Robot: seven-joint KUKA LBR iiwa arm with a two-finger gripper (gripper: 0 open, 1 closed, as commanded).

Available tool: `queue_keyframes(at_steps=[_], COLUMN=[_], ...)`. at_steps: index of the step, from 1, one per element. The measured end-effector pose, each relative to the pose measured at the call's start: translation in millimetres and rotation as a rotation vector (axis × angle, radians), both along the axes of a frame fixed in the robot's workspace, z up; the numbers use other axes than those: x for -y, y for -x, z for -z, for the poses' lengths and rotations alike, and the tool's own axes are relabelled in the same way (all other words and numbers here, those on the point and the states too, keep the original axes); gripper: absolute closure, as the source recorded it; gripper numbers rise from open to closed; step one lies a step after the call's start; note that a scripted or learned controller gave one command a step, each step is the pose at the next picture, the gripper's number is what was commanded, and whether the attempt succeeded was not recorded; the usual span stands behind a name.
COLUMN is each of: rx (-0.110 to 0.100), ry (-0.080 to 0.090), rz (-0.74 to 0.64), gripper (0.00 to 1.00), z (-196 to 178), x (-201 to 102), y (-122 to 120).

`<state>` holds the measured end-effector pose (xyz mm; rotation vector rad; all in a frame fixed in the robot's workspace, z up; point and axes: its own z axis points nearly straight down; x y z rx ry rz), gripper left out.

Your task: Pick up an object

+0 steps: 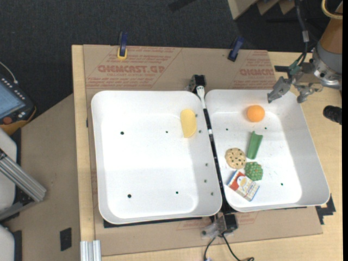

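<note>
My gripper (290, 92) hangs over the far right corner of the right bin (310, 145), its two fingers spread apart with nothing between them. An orange ball (255, 113) lies a little to its lower left. Below the ball are a green block (254, 145), a round cookie (235, 157), a green broccoli piece (253, 171) and a small colourful packet (244, 186). A yellow banana-like piece (188, 123) rests in the left bin (136, 162) near its right wall.
The two bins sit side by side on a cardboard sheet (163, 64) held by clamps (123, 47) at the back. A black divider strip (207, 125) runs between the bins. Cables and a connector (223, 224) lie at the front edge.
</note>
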<state>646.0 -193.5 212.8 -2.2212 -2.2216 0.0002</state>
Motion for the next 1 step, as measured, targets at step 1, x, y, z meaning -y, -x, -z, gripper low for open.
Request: queue_keyframes(at_steps=[1], rx=[-0.01], ry=[-0.003], rz=[0.006], gripper=[0.0], z=[73.9], x=[32.2], y=[73.8])
